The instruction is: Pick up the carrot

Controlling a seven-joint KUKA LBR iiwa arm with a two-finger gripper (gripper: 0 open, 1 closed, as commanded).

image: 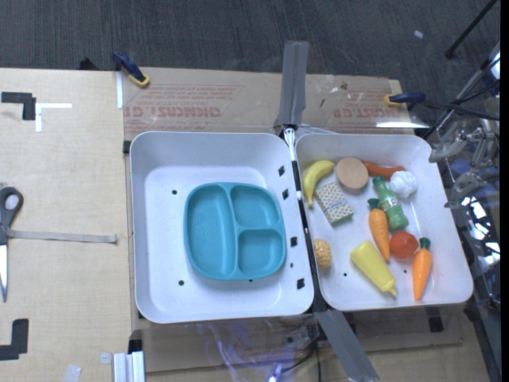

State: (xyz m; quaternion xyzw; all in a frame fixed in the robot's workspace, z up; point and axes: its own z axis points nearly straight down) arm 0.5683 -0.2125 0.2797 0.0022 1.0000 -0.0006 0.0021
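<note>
Orange marks your target: the carrot (378, 233) lies in the right bin (445, 185) between the green bottle (390, 203) and the tomato (403, 245), crowded among toys, so plan a narrow approach. You cannot tell the end effector's state from this view.

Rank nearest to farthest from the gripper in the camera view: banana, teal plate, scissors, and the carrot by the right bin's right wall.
The gripper is at the right bin's right edge.
1. carrot: right bin, front right corner.
2. banana: right bin, left side.
3. teal plate: middle of the left bin.
4. scissors: bench, far left edge.
</note>
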